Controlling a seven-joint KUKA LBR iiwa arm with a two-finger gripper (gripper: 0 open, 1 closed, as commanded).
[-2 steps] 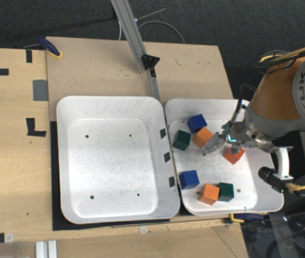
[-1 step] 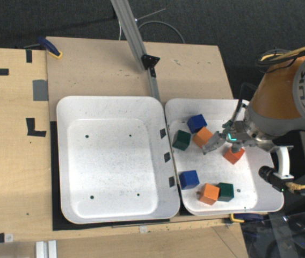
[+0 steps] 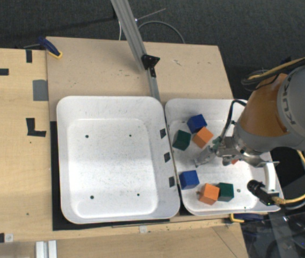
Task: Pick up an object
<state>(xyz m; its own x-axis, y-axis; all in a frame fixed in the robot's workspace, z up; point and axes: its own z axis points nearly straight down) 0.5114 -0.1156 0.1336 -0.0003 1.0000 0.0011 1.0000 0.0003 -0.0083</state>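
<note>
Several small blocks lie in the right white bin [image 3: 260, 204]. A blue block [image 3: 196, 122], an orange block [image 3: 203, 137] and a green block [image 3: 182, 140] cluster at its far left. Near the front sit another blue block [image 3: 189, 179], an orange block [image 3: 210, 193] and a green block [image 3: 225, 191]. My gripper [image 3: 208, 153] hangs low over the bin's middle, just below the upper orange block, open with nothing between its fingers. The grey arm with its orange band [image 3: 265, 117] covers the bin's right part.
The left white bin [image 3: 112, 160] sits beside the right one, their rims meeting near a row of dark clips [image 3: 167, 156]. A metal pole [image 3: 133, 28] slants over the bench at the back. Cables [image 3: 281, 198] trail off the arm at the right.
</note>
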